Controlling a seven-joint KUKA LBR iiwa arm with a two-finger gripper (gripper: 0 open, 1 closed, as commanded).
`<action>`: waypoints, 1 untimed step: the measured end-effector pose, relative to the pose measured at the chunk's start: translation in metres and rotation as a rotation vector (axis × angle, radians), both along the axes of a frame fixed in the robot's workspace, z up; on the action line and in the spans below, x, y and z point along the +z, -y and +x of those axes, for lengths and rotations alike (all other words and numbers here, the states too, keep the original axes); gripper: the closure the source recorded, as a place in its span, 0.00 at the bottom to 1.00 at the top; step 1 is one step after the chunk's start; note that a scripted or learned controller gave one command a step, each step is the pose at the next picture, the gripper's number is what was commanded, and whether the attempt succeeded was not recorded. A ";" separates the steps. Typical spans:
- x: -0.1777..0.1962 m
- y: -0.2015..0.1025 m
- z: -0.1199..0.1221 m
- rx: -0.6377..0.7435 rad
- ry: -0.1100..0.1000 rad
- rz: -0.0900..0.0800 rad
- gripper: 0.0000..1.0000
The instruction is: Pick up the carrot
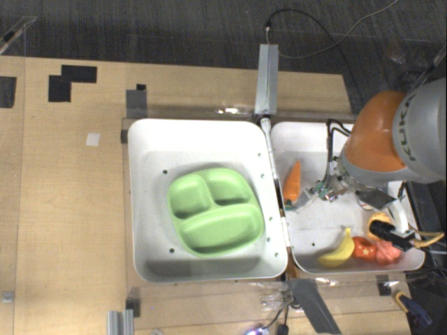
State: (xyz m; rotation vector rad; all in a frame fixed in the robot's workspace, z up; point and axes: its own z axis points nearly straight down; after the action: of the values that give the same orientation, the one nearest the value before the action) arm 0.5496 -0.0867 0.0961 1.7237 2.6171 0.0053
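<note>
The wooden bench (63, 222) bears two white bins (143, 187) side by side.

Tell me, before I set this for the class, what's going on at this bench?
A grey robot arm with an orange band reaches into the right bin. Its gripper sits low, just right of the carrot, which lies by the bin's left wall and is not lifted. A banana and a red toy lie near the bin's front edge. The left bin holds a green divided plate.
</note>
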 end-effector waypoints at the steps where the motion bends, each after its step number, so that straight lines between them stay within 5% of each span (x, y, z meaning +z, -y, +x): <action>1: -0.007 0.013 0.061 -0.289 0.004 0.003 0.00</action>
State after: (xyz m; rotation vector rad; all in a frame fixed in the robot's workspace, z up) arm 0.6109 -0.0999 0.0894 2.0814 2.3406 0.0112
